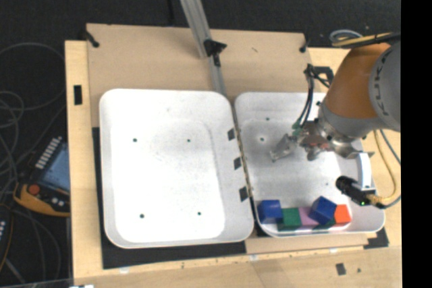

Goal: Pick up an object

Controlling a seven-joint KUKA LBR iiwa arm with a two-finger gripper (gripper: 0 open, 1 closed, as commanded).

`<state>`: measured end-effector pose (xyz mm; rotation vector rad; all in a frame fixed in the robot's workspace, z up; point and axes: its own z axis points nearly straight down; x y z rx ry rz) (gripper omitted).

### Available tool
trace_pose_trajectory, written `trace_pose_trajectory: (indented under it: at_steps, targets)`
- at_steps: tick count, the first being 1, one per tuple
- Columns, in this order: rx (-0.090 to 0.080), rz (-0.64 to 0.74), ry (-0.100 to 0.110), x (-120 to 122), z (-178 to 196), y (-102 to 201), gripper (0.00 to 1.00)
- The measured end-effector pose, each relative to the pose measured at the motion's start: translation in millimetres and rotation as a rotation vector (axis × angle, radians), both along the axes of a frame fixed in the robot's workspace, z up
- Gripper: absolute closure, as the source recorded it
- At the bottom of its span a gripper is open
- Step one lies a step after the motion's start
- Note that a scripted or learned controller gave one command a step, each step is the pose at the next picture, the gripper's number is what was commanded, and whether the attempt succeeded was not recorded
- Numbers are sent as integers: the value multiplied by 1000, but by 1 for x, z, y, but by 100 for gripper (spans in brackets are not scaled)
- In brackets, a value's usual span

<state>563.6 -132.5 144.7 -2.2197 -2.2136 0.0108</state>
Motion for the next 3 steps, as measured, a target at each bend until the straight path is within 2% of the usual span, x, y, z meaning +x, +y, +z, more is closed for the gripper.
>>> trace_pose_trajectory:
  at_steps: [1,2,3]
  targets:
    - [2,7,-11,-78,54,58,0]
    - [1,6,-10,-79,52,66,0]
    - [-4,1,-19,-78,122,30,0]
